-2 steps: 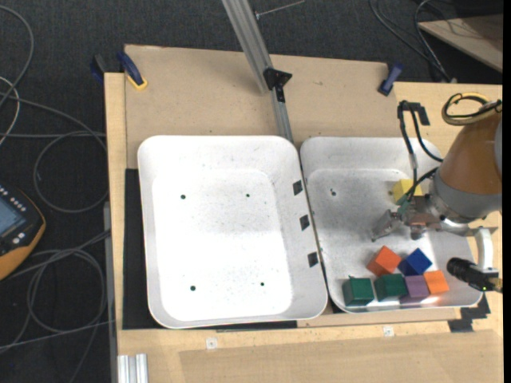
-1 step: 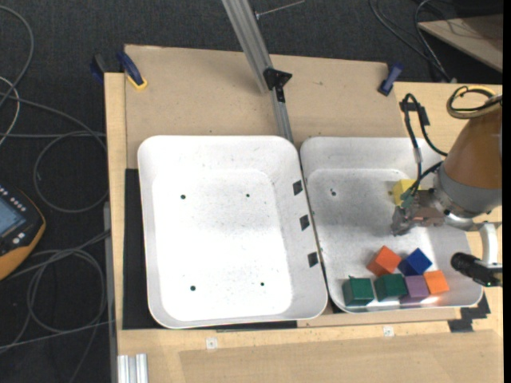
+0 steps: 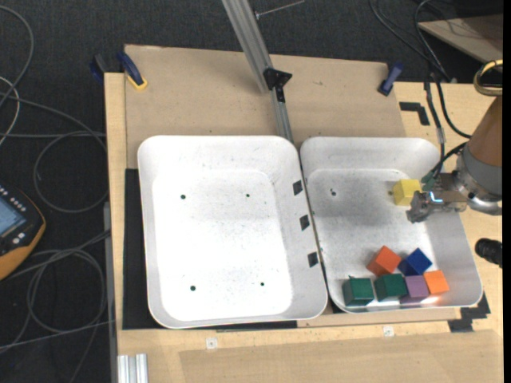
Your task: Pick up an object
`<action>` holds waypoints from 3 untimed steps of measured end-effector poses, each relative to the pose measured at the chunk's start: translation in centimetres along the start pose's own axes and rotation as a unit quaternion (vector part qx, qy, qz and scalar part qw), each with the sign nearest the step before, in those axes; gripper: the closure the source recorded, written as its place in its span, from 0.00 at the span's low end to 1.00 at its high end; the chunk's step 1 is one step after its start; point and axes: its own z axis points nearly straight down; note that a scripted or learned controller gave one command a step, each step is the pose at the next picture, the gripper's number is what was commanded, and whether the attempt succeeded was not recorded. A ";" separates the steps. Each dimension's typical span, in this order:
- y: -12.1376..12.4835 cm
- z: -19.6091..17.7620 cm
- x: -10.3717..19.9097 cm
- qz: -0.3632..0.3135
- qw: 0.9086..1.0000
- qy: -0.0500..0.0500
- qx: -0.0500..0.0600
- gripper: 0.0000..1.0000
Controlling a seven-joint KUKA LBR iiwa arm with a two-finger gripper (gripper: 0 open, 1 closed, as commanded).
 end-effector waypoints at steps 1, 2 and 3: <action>0.4 -4.5 0.5 -0.001 1.000 0.000 0.000 1.00; 0.1 -10.5 -0.1 0.000 1.000 0.000 -0.001 1.00; 2.0 -9.0 4.4 -0.002 1.000 0.002 0.004 1.00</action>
